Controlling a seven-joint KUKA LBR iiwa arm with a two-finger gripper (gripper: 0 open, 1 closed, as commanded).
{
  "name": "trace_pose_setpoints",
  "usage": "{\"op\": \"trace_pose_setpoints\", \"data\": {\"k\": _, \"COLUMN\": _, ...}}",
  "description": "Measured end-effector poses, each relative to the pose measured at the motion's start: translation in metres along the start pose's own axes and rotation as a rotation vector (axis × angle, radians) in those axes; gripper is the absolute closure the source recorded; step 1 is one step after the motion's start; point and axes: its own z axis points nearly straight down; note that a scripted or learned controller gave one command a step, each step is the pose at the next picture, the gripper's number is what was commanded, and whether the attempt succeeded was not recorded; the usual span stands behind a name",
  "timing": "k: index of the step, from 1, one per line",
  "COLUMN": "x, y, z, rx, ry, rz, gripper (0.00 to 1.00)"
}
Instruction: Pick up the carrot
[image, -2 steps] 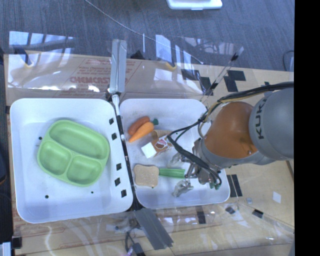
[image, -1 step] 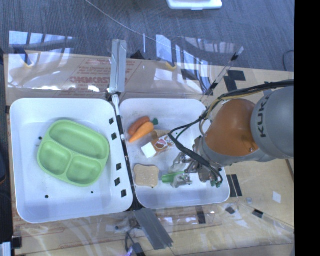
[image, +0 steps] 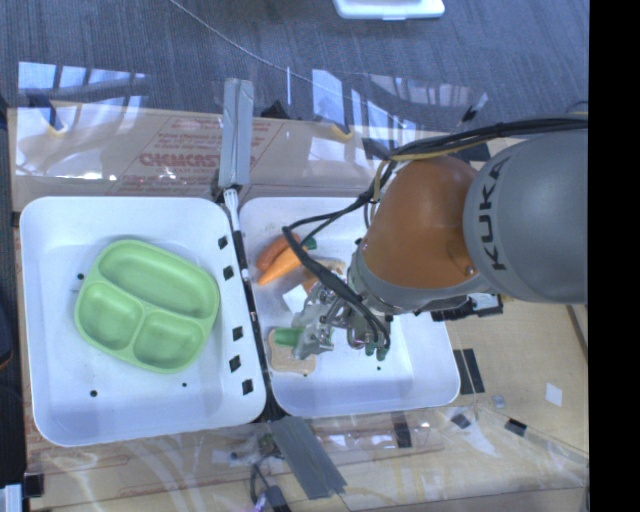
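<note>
An orange carrot (image: 278, 260) with a green top lies in the right bin (image: 430, 375), near its upper left corner by the divider. My gripper (image: 318, 333) hangs low in the same bin, just below and to the right of the carrot, over a small green piece (image: 283, 337) and a tan, bread-like item (image: 293, 362). The carrot lies apart from the gripper. The arm's orange band and grey wrist cover much of the bin's middle and right.
A green three-compartment plate (image: 147, 303) sits in the left bin (image: 40, 330). A whitish item (image: 296, 300) lies between the carrot and the gripper. Black cables loop from the wrist over the right bin. A raised divider (image: 243, 320) separates the bins.
</note>
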Motion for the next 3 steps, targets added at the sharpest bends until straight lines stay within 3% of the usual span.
{"op": "trace_pose_setpoints", "data": {"k": 1, "x": -0.042, "y": 0.087, "z": -0.04, "rx": 0.001, "ry": 0.002, "rz": -0.111, "gripper": 1.0}}
{"op": "trace_pose_setpoints", "data": {"k": 2, "x": -0.038, "y": 0.15, "z": 0.004, "rx": 0.001, "ry": 0.008, "rz": -0.522, "gripper": 1.0}}
{"op": "trace_pose_setpoints", "data": {"k": 3, "x": -0.038, "y": 0.152, "z": -0.008, "rx": 0.001, "ry": 0.004, "rz": -0.528, "gripper": 1.0}}
